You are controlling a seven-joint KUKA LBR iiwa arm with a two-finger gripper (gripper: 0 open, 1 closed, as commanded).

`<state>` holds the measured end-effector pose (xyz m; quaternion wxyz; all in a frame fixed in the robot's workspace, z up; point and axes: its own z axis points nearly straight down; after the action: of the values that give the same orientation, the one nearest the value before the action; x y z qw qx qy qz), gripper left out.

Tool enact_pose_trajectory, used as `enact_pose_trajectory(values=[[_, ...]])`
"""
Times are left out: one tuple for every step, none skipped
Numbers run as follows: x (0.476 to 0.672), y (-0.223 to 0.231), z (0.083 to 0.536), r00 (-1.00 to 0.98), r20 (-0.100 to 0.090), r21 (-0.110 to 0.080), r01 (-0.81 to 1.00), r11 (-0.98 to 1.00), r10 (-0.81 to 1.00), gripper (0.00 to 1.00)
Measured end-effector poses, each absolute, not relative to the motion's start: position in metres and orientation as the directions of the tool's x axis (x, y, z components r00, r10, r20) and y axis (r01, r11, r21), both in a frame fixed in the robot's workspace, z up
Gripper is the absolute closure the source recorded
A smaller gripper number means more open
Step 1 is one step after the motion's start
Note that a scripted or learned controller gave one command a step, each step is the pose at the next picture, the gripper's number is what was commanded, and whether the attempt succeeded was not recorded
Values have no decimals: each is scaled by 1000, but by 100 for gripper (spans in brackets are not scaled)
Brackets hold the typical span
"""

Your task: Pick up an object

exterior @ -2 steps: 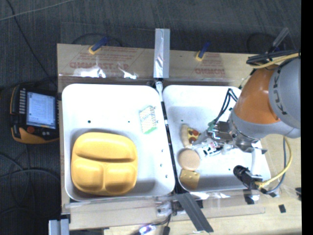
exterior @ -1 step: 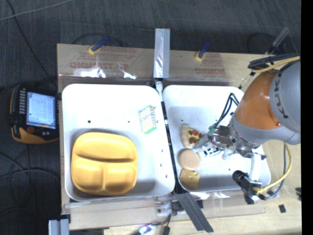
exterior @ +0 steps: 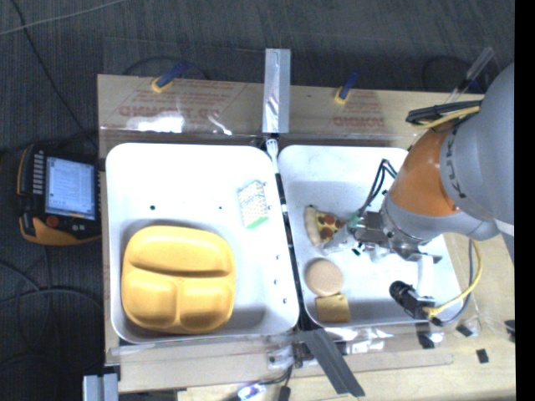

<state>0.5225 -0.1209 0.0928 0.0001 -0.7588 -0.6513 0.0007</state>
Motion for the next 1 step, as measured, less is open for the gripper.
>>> enact_pose_trajectory(values=[[522, -121, 93, 152, -1, -1, 988, -152, 988, 0]])
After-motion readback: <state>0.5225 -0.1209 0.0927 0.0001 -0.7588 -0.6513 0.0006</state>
